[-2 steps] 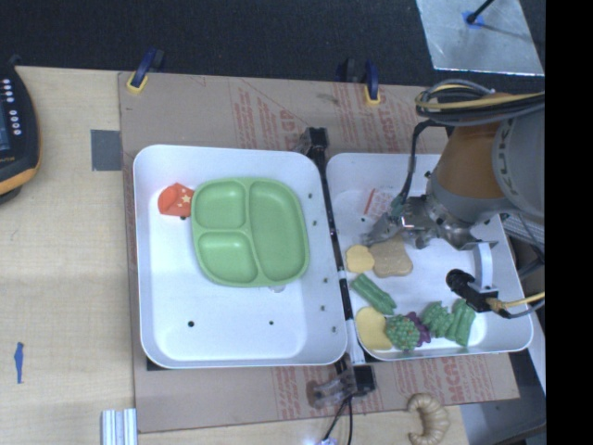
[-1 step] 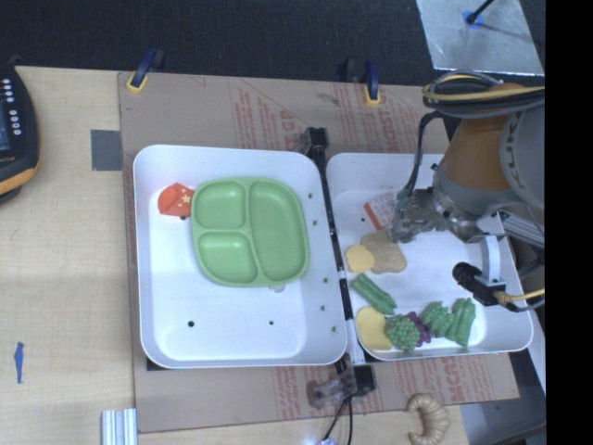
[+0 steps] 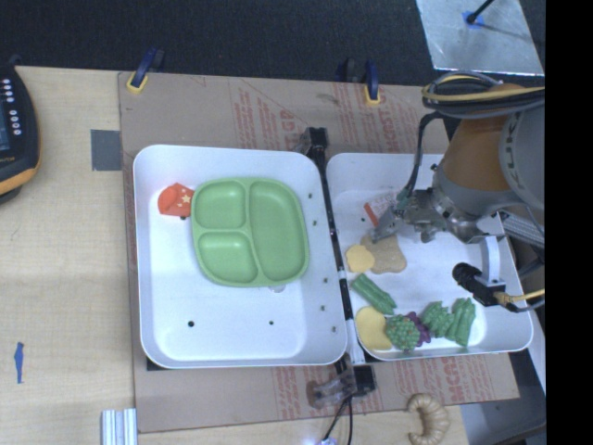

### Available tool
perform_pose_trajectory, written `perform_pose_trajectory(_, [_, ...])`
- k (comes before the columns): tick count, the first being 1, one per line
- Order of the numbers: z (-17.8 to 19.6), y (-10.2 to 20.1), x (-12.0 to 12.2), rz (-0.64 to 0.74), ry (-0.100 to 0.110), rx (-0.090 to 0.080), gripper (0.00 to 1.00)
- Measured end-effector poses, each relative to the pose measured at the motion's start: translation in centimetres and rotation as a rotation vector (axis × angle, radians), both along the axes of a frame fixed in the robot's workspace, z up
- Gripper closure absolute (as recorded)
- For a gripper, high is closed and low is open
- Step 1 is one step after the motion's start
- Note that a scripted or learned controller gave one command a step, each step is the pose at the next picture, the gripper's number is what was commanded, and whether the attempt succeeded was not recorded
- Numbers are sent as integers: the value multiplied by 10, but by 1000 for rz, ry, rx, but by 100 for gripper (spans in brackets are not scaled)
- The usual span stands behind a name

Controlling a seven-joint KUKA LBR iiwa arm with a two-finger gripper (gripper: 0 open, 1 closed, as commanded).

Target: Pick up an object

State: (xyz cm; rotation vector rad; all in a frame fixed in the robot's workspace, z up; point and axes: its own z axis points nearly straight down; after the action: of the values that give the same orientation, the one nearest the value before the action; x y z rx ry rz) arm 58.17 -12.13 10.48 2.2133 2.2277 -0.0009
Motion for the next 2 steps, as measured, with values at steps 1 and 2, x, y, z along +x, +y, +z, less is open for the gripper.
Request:
perform_pose_trajectory(1, [-13,17,48,1,0,1,0])
perform_pose_trajectory(2, [-3,15,44,-1,13,3,100])
